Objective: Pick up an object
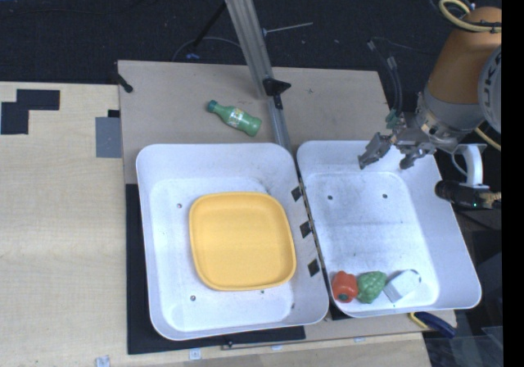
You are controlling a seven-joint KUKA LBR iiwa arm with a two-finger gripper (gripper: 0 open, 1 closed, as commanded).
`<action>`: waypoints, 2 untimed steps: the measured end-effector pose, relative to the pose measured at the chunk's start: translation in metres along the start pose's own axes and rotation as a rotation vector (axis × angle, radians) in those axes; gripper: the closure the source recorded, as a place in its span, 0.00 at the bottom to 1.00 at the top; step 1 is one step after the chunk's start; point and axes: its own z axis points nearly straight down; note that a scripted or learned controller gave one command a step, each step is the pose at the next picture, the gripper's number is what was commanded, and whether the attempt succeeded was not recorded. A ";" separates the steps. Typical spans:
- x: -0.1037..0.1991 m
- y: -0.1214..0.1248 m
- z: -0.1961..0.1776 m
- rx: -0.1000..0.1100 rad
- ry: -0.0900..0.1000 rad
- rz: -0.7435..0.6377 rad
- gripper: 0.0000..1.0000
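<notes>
With fingers apart and holding nothing, the gripper (391, 156) hangs over the right bin (372, 218) far edge, while the red object (345, 286), green object (371, 286) and white block (401, 285) lie in its near corner on the tan bench (188, 91).

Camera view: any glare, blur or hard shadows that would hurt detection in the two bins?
Camera view: lighting is even and soft, with no strong glare on the left bin or right bin. The yellow plate is sharp-edged. The small items in the right bin's near corner, red, green and white, look slightly soft. The pincer is dark and low-contrast.
</notes>
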 end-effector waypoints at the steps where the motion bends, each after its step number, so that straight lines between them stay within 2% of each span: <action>1: 0.004 0.000 0.063 0.002 0.000 0.000 0.00; 2: 0.005 -0.001 0.113 0.000 0.000 0.000 0.00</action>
